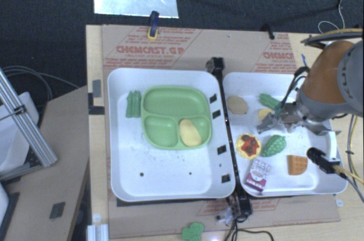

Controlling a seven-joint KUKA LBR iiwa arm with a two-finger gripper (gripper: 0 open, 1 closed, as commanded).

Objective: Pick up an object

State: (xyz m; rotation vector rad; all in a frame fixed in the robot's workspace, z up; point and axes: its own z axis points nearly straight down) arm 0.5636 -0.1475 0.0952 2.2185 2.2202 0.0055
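My gripper (pixel 277 123) hangs over the middle of the right bin (pixel 324 188), open with nothing between its fingers. Just below it lie a green bumpy toy (pixel 274 145) and a red and yellow pizza slice (pixel 248 145). A small yellowish piece (pixel 264 113) sits at its left side and a green leafy toy (pixel 268 100) lies just behind it. Further off are a tan round piece (pixel 238 104), a waffle (pixel 297 165) and a red and white packet (pixel 259 173).
The left bin (pixel 122 177) holds a green divided plate (pixel 149 103) with a yellow lump (pixel 190 132) in one compartment, and a bundle of green beans (pixel 133 104) beside it. A black divider (pixel 226 126) runs between the bins. A green toy (pixel 193 231) lies off the bench front.
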